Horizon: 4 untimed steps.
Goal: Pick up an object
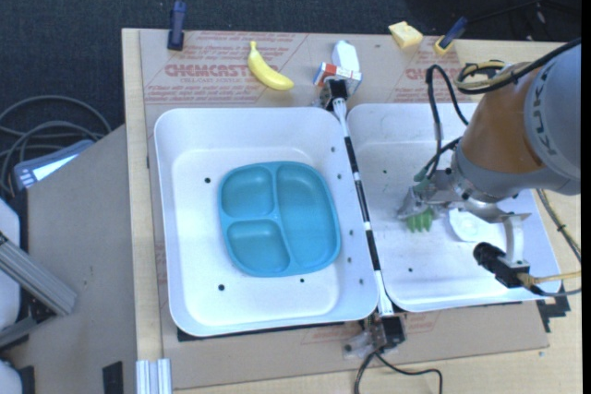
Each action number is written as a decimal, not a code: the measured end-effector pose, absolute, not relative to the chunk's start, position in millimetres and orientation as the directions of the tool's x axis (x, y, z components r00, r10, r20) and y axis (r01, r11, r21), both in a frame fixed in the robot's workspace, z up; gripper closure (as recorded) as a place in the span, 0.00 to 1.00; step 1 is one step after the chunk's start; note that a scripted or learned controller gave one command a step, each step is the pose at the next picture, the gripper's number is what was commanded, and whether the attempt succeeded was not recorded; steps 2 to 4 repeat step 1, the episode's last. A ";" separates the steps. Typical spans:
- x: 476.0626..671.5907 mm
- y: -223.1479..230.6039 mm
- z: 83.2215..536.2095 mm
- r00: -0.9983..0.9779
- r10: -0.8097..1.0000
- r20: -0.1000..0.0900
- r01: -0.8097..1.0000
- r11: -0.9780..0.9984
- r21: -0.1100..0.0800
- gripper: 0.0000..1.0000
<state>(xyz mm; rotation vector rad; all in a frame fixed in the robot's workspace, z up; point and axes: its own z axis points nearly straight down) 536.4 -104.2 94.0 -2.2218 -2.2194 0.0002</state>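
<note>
Small green ridged object [418, 219] in right bin [406, 281], pincer [427, 195] touching

Grey arm [554, 120], orange band, black cables.

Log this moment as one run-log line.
arm over right bin | hand at green object | grasp unconfirmed | blue plate in left bin

A blue divided plate [279, 219] lies flat in the middle of the left bin [185, 152]. On the desk [222, 69] behind that bin rests a banana [266, 70]. A small red-and-white box [339, 65] sits just beside the bins' shared back corner. A yellow block [404, 34] and a blue clip [175, 23] lie at the desk's far edge, well apart.
</note>
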 end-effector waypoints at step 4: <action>512.7 -55.9 218.1 -0.001 1.000 0.000 1.000 0.001 0.000 1.00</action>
